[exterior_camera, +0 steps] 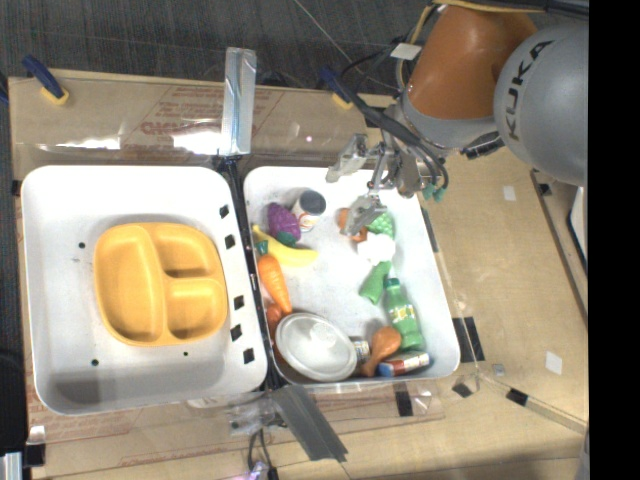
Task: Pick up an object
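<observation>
1. We see the gripper [368, 206] low at the right bin's [440, 298] far edge; claw state we cannot tell.
2. Reach step; orange-green toy [368, 222], possibly targeted, beneath; next: close, lift.

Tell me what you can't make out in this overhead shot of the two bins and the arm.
- Gripper, camera view: the wrist hardware above hides the fingers, so its state is unclear.
- Orange item under the gripper: mostly covered; identity unclear.
- Small round object beside the purple grapes: too small to identify.
- Items at the right bin near corner, by the metal bowl: overlapping, partly hidden.
</observation>
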